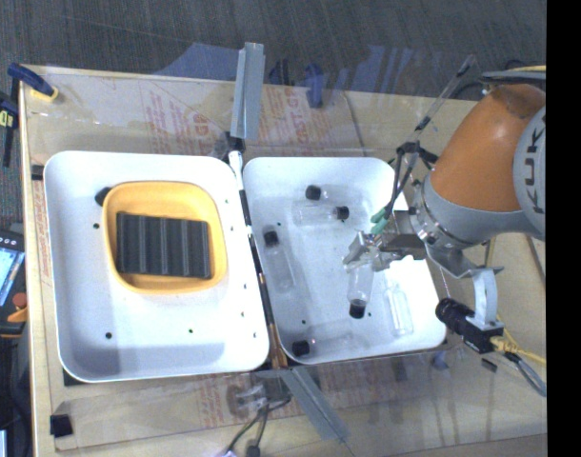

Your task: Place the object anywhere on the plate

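A yellow plate point(164, 198) with a dark ridged centre lies in the left bin point(71, 331). Several clear tubes with black caps lie scattered in the right bin point(319, 341). My gripper point(365, 255) hangs over the right half of that bin. Directly below it one clear tube point(359, 291) points toward the front, its black cap at the near end. I cannot tell whether the gripper touches this tube. Another tube point(321, 215) lies toward the back and one point(400, 309) sits near the right wall.
A further tube point(279, 260) lies along the right bin's left side, and a black cap point(300, 347) sits in its front corner. A small dark thing point(102, 196) peeks out at the plate's back-left rim. A ridge separates the two bins.
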Robot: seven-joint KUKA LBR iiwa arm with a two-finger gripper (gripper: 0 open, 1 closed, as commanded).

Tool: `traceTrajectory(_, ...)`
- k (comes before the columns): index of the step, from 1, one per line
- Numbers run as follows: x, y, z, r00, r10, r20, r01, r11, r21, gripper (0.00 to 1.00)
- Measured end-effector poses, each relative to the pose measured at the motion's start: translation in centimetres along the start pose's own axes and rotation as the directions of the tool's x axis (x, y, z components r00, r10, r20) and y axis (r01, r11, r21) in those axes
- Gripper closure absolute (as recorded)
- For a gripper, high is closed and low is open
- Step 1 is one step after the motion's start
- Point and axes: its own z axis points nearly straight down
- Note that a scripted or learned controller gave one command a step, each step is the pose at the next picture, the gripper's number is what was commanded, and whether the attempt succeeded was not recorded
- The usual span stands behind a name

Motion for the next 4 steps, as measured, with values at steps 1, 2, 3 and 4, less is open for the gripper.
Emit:
traceTrajectory(1,8.2,4.1,4.6,0.974,-0.226,0.000,0.226,0.974,0.002,1.00)
traceTrajectory(2,8.1,11.8,7.8,0.952,-0.305,0.001,0.305,0.952,0.001,1.00)
traceTrajectory(3,12.0,10.5,7.7,0.836,-0.549,0.001,0.549,0.836,0.002,1.00)
traceTrajectory(4,12.0,10.5,7.7,0.836,-0.549,0.001,0.549,0.836,0.002,0.00)
